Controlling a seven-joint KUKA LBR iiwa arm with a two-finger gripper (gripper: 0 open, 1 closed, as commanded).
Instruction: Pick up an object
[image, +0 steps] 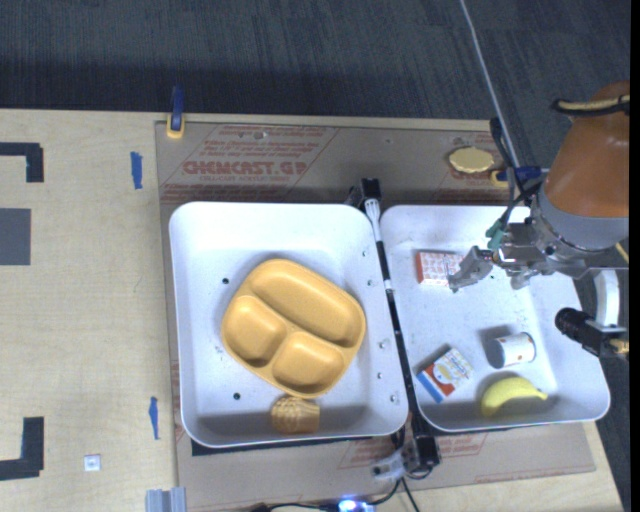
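The gripper (468, 276), jaws slightly parted and empty, hovers at three o'clock of the small red-and-white cardboard box (436, 266) lying flat in the right white bin (400, 240), a light, stiff thing probably best pinched across its short sides.

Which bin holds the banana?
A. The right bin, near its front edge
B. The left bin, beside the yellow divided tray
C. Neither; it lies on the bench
A. The banana lies in the right bin near its front edge, below the small white cup.
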